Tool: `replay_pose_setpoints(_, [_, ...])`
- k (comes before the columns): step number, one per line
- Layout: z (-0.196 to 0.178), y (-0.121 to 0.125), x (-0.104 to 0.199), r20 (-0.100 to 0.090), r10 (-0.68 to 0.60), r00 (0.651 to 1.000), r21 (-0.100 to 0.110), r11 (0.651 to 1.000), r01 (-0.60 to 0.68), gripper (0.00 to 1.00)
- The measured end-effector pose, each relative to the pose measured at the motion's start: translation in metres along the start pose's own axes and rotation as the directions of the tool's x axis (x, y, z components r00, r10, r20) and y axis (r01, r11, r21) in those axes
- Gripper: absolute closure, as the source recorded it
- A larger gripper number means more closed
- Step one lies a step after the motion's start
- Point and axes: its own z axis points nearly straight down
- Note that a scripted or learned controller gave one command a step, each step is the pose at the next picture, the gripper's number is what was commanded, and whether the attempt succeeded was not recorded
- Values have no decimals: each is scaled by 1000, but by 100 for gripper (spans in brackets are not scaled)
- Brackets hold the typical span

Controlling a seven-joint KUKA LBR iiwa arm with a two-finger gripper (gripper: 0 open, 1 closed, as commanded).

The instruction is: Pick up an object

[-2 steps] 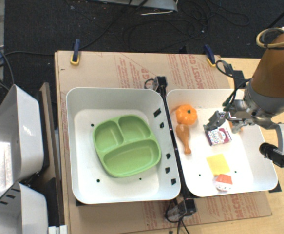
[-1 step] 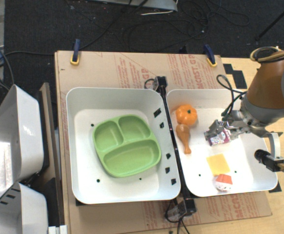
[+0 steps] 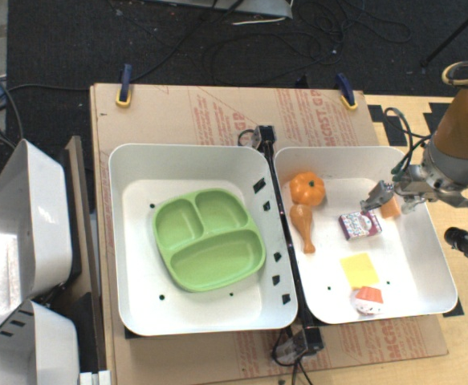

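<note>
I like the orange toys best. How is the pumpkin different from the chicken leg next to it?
The pumpkin is round and bright orange with a dark stem; the chicken leg is long, thin and paler tan-orange. The pumpkin sits nearer the bin's far wall; the leg lies just in front of it. Both are in the right bin.

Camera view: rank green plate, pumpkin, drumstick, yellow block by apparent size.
1. green plate, by far the largest
2. drumstick and pumpkin: too alike to rank; the drumstick is longer, the pumpkin rounder
3. yellow block, slightly smaller
</note>
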Motion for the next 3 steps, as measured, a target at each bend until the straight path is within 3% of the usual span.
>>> replay_pose_setpoints(1, [-10, 0, 4, -2, -4, 1000, 0, 1000, 4, 100])
replay_pose_setpoints(2, [-152, 15, 8, 2, -10, 1000, -13, 1000, 10, 100])
replay_pose_setpoints(3, [-278, 10, 89, -3, -16, 1000, -14, 1000, 16, 100])
